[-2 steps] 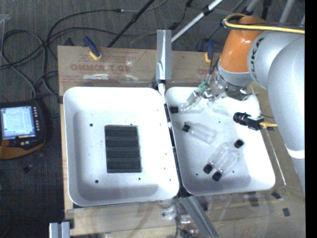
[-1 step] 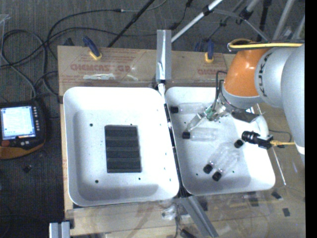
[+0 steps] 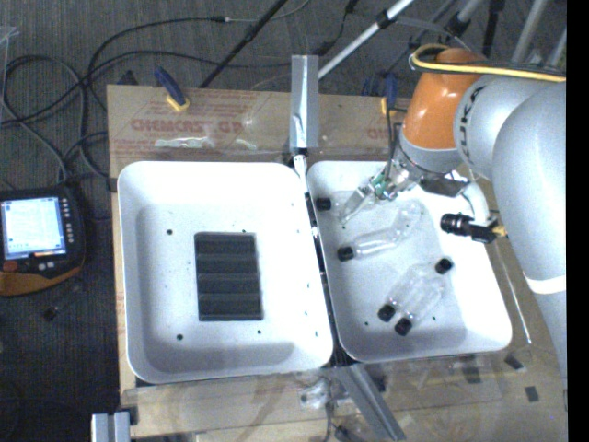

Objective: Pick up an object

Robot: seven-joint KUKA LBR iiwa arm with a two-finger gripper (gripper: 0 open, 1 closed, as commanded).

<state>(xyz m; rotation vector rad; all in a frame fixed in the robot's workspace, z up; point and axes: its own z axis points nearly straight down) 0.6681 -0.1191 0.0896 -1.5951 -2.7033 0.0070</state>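
Bottles lie in the right bin [image 3: 497,334]: 1 clear bottle [image 3: 382,240] near its middle with a black cap at 8 o'clock, another clear bottle [image 3: 416,295] toward 5 o'clock, and what looks like a third just under the gripper [image 3: 382,188] at 11 o'clock. Whether the gripper is clenched or released I cannot tell. Slippery, see-through plastic could roll away or squirt out of a pinch; the bin wall nearby risks a collision. A dark grid [image 3: 228,276] sits in the left bin [image 3: 138,339].

dark carpet floor [image 3: 55,26] strewn with black cables [image 3: 87,72] around a plywood bench [image 3: 230,122].
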